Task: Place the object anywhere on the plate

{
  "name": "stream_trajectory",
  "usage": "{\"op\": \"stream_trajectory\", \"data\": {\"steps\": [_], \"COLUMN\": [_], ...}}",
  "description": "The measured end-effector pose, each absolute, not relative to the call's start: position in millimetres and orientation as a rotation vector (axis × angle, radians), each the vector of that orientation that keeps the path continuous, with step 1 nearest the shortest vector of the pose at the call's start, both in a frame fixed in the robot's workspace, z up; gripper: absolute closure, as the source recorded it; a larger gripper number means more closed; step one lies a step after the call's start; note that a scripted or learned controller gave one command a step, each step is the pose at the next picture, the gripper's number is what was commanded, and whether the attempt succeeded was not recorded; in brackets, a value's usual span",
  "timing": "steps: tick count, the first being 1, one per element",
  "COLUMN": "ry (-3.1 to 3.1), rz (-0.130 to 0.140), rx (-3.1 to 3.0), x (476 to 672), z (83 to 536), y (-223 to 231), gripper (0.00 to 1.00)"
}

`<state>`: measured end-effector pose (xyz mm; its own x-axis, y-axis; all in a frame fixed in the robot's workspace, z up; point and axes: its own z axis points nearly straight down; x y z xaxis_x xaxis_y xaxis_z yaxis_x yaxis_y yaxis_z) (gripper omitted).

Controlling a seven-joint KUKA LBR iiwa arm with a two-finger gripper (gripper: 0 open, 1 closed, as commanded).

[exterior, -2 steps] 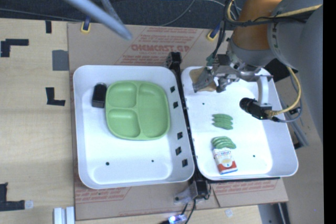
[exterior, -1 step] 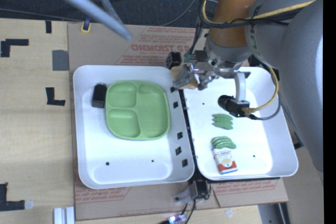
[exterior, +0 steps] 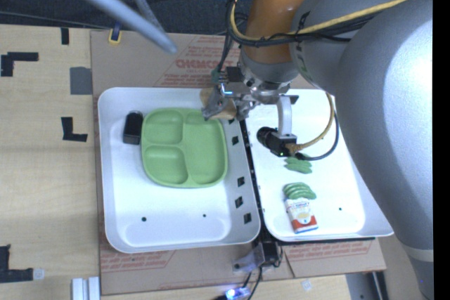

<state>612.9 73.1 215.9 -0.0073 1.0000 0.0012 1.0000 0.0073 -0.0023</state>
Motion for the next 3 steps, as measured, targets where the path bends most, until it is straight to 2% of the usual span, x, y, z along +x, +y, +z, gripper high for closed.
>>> {"op": "stream_trajectory", "data": {"steps": [1,2,3], "ry": [-2.228,-2.227,-2.222], "rz": [0.001,0.001,0.005], "rx": [-2.212,-2.213,-2.22], "x": [607.5,623.0,619.5], "z": [224,215,214], "y": [134,184,183], "gripper": [1.0,1.0,1.0]}}
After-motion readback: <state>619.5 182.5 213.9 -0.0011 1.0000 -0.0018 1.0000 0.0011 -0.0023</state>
